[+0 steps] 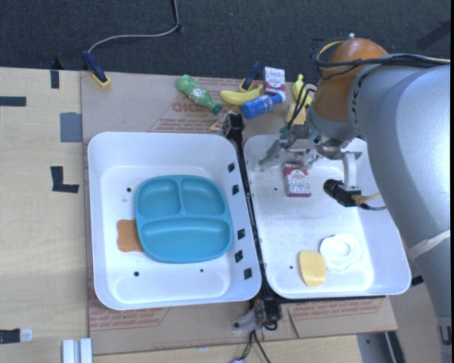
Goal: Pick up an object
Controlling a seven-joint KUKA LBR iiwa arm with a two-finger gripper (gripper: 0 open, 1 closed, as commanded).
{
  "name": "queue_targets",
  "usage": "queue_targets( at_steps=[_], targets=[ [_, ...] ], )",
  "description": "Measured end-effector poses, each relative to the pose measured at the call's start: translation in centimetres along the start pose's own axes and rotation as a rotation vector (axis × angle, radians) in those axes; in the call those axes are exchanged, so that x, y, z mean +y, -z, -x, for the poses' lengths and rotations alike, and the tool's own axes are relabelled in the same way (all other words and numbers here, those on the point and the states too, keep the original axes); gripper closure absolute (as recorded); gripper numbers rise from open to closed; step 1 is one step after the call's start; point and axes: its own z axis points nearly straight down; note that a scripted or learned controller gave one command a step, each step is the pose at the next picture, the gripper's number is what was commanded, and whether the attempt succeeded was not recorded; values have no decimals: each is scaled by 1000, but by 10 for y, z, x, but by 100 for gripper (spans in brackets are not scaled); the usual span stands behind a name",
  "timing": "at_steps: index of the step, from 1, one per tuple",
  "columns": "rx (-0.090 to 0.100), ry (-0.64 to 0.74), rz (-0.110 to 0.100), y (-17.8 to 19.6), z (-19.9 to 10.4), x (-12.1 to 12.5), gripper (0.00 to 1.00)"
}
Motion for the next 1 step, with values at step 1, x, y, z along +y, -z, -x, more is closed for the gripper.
queue_targets(
  at_steps=[1],
  targets=[
    [-2,-2,1,0,-1,0,0]
  ],
)
